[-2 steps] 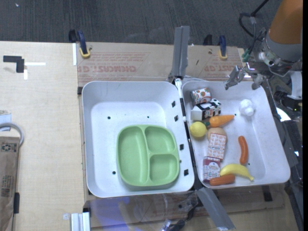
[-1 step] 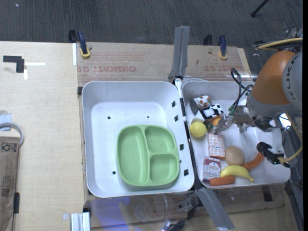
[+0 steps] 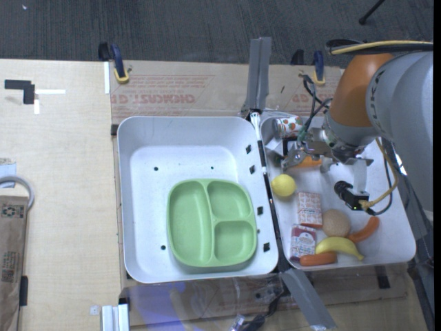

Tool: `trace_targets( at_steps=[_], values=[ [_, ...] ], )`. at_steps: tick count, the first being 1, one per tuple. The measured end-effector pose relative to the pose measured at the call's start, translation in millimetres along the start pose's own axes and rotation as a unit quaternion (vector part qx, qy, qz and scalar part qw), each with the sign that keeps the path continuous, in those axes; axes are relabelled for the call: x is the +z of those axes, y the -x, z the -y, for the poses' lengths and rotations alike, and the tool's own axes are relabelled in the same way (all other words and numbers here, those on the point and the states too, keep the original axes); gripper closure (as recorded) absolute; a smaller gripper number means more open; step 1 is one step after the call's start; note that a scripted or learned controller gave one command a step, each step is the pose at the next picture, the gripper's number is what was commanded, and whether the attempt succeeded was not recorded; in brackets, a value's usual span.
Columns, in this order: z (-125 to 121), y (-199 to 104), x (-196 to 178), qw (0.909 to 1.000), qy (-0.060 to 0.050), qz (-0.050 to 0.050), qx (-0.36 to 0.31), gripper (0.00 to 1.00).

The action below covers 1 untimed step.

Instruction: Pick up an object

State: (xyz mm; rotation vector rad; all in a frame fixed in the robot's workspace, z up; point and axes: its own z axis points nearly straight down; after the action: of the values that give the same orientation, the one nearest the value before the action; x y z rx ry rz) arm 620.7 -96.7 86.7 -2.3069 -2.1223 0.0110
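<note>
Reaching in from the right, the arm point(image 3: 393, 95) hangs over the back part of the right bin point(image 3: 396, 250), its orange band sitting above the wrist. You will find the gripper point(image 3: 301, 156) low near that bin's back left corner, close to the wall shared with the left bin point(image 3: 138, 185). The metal parts and cables crowd together there, and you cannot tell whether the jaws stand apart or together, nor whether anything sits between them.

Look just beside the gripper, toward the back edge, for a small can point(image 3: 287, 125) lying on its side. A bit of orange shows under the gripper, too hidden to name. Toward the front from the gripper, a lemon point(image 3: 283, 185) lies against the left wall of the right bin. Nearer the front edge you have a small packet point(image 3: 309, 208), a second packet point(image 3: 303, 241) beside it, a round brownish fruit point(image 3: 335, 223), a banana point(image 3: 339, 246) and two carrots point(image 3: 364, 229), one of them along the front wall.

In the left bin, a green divided plate point(image 3: 212, 222) with three compartments rests near the front right corner. Both bins stand side by side on the bench point(image 3: 55, 185).
</note>
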Motion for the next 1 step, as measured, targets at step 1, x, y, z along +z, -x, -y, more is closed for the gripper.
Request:
trace_targets(
  at_steps=[1],
  values=[
    [1.2,1.1,-4.5,1.0,-0.004,0.0,0.0,1.0]
  ],
)
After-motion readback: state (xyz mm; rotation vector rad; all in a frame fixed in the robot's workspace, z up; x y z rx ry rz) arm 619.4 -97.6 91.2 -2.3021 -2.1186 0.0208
